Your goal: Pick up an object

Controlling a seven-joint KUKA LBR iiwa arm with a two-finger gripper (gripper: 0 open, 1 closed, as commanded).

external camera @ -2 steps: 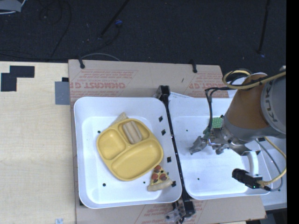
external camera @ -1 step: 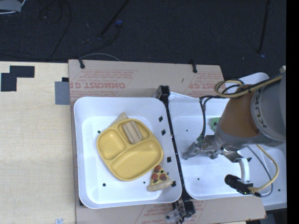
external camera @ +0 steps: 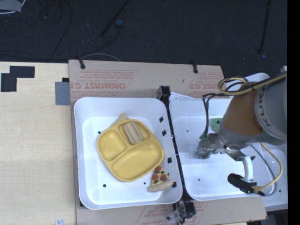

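Note:
My gripper (external camera: 204, 150) hangs low over the left part of the right bin (external camera: 197, 191), pointing down at its floor. A small green object (external camera: 215, 123) peeks out just behind the wrist, mostly hidden by the arm. In the left bin (external camera: 89, 182) lies a yellow divided plate (external camera: 136, 161) with a tan hot-dog toy (external camera: 132, 132) in its upper compartment. A pizza-slice toy (external camera: 160, 179) rests on the bin floor by the plate's lower right edge. A tan wedge (external camera: 123, 117) sticks out from behind the plate's top.
A black divider clip (external camera: 171, 139) runs between the two bins. The arm's grey body and orange band (external camera: 243, 118) cover the right bin's upper right. Cables and a black connector (external camera: 243, 183) loop over its lower right corner. Cardboard (external camera: 140, 81) lies beneath the bins.

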